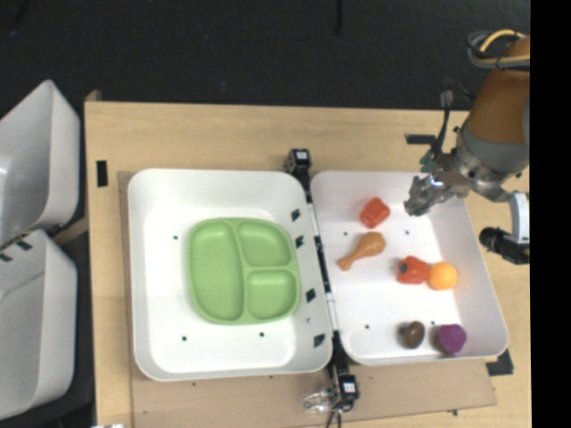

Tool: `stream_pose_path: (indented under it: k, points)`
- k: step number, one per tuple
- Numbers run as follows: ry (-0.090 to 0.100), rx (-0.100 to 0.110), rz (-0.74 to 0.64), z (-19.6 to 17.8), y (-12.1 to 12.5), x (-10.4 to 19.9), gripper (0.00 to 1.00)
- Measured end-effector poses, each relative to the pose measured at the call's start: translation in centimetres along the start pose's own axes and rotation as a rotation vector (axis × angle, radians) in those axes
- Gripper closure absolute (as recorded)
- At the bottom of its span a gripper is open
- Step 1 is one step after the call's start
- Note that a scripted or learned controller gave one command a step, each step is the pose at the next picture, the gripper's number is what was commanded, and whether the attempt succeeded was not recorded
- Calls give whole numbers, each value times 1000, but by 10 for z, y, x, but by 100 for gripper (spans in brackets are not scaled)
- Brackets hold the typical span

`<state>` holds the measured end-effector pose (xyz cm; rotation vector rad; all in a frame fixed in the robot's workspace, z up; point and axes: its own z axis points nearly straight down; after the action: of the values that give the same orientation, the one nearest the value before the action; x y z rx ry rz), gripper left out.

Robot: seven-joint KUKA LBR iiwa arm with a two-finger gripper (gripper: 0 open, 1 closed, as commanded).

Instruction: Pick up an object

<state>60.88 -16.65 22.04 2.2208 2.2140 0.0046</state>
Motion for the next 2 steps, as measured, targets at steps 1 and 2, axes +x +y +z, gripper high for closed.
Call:
stream_pose_path:
  k: [1, 2]
  points:
    - [0, 1, -6, -53, 1, -1, 100]
    - [1, 7, -6, -40, -19, 47, 100]
